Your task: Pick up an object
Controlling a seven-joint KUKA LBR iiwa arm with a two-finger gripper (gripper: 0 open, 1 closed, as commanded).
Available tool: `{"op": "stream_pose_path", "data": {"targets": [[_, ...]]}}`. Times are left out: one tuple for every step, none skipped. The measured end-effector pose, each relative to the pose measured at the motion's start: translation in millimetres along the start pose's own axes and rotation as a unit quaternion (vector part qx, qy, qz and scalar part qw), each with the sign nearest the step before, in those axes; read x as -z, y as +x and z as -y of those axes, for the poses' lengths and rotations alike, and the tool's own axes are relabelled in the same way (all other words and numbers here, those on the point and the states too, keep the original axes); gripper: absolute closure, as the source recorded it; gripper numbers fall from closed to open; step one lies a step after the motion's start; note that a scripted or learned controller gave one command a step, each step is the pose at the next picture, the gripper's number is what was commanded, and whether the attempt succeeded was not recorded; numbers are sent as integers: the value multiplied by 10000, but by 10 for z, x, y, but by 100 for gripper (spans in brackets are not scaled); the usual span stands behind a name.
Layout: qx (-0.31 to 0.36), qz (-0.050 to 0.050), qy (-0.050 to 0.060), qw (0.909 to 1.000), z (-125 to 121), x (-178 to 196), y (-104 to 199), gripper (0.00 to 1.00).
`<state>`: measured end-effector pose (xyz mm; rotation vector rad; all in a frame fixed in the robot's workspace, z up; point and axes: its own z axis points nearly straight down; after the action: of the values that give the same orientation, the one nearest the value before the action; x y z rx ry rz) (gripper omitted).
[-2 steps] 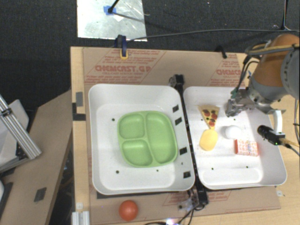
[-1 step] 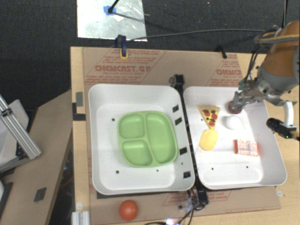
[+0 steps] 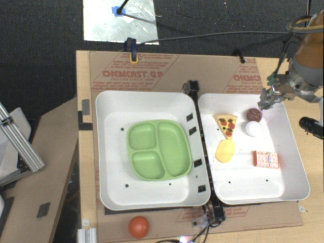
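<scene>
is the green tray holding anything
Empty: all three compartments of the green tray show bare green; the food items lie in the right bin.

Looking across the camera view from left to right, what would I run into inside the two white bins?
Green divided tray in the left bin → pizza slice and yellow piece, roughly level → white ball and dark red ball → red-and-white box; the pincer hangs above the right bin's far edge.

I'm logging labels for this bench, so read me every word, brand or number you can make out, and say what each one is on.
"CHEMCAST GP", in red, upper left of the brown board under the bins.
The same red print, slanted, at the board's upper right: partly legible.
Red print on the board's front edge: too blurred to read.
Red and white packet in the right bin: print too small to read.
</scene>
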<state>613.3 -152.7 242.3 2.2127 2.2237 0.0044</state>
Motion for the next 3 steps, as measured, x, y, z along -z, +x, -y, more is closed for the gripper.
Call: {"op": "stream_pose_path", "data": {"targets": [[17,-10,19,10000,16,-3,430,100],[24,-14,21,10000,133,38,1015,100],[21,-12,19,10000,107,-30,1607,100]]}}
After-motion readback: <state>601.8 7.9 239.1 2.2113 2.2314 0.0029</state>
